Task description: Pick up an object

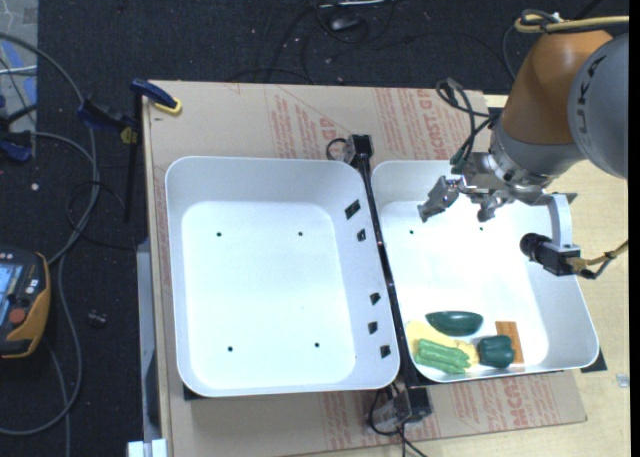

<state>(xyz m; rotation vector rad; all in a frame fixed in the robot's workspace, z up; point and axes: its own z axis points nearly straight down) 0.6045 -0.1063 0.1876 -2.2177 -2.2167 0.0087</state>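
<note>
1. 4 small objects (465, 340) cluster at the lower right of the frame, in the right bin (560, 295).
2. The gripper (462, 203), upper right, hangs spread apart and holds nothing.
3. Judged progress: nothing picked yet; descent and grasp remain.

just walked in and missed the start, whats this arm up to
A grey and orange arm reaches in from the right, its claw open and holding nothing above the far end of the right bin. The things to pick lie together at that bin's near edge: a dark green bowl-like piece, a light green piece, a green block and a small orange piece. None has been picked up yet. The left bin sits beside it.
</note>
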